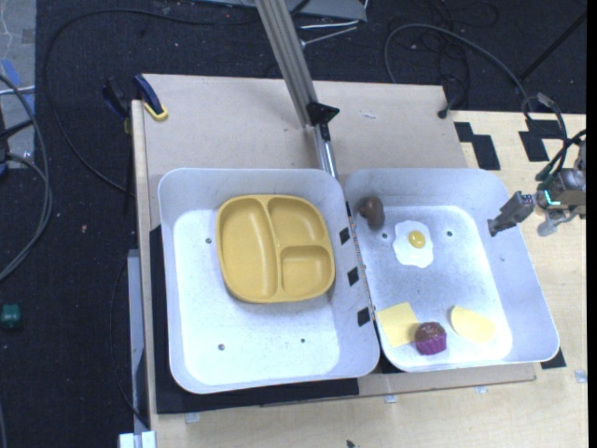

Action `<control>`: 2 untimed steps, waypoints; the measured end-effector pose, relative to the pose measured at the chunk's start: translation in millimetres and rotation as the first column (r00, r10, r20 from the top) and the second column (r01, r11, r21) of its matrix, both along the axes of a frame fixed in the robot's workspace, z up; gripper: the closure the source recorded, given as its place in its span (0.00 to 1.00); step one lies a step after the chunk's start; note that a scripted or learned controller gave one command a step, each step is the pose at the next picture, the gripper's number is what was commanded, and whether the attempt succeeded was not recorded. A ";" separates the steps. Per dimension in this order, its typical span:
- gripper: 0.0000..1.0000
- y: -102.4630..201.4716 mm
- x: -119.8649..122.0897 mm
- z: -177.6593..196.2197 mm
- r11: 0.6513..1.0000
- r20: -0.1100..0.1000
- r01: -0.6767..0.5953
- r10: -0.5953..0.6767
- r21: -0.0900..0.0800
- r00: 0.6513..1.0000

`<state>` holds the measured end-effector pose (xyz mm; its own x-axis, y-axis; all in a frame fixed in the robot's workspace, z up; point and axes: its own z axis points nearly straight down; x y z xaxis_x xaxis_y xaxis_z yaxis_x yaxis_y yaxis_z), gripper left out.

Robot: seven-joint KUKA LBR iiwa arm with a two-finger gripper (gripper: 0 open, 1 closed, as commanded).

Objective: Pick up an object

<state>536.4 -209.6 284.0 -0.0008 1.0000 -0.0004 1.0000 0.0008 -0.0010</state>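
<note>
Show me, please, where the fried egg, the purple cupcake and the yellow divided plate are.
fried egg (413,245): camera view, on its white beside the yolk.
purple cupcake (430,338): camera view, on its top.
yellow divided plate (244,241): camera view, on its large compartment.

Pincer (511,212) at far right, low, pointing left, nothing between fingers.

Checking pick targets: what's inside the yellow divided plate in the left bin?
The yellow divided plate shows three compartments with bare yellow floors and no items. Whatever lies under it on the left bin is covered.
</note>
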 end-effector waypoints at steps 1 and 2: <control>0.00 0.0 0.3 0.5 1.000 0.001 0.000 0.000 0.000 1.000; 0.00 6.4 -5.0 -46.1 1.000 -0.003 0.001 -0.001 0.001 1.000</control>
<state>531.5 -203.2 237.9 0.0001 1.0000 0.0009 1.0000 -0.0001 -0.0042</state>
